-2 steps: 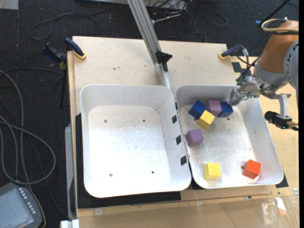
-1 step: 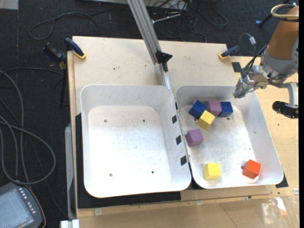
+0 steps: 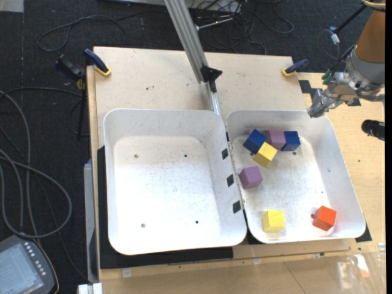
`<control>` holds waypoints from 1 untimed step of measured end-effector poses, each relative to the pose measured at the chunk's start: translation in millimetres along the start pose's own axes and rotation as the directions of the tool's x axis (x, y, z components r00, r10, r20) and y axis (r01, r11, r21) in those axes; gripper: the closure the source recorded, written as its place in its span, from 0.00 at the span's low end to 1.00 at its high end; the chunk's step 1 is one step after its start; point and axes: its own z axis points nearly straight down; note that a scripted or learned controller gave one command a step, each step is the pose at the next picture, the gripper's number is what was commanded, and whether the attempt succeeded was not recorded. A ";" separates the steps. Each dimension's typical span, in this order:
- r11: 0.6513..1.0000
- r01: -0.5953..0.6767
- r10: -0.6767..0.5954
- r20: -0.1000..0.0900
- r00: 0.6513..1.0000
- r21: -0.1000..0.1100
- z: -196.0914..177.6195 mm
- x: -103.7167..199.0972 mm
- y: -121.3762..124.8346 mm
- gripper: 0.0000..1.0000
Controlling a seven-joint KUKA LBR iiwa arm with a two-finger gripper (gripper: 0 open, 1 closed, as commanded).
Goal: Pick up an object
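A yellow cube point(image 3: 273, 220) and orange cube point(image 3: 324, 217) are seen at the right bin's point(image 3: 343, 182) six o'clock; more cubes point(image 3: 271, 142) are clustered at twelve. The gripper point(image 3: 318, 106) is held outside the rim at one o'clock, nothing in it; its opening cannot be told.

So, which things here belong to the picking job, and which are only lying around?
For the job:
- gripper, above the right bin's far corner
- right bin
- blue cubes
- yellow cubes
- purple cubes
- orange cube

Just lying about:
- left bin
- clamps
- cables
- metal pole
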 end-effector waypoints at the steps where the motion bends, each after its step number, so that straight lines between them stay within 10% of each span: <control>1: 1.000 0.005 -0.005 -0.004 1.000 0.007 1.4 60.9 -11.0 1.00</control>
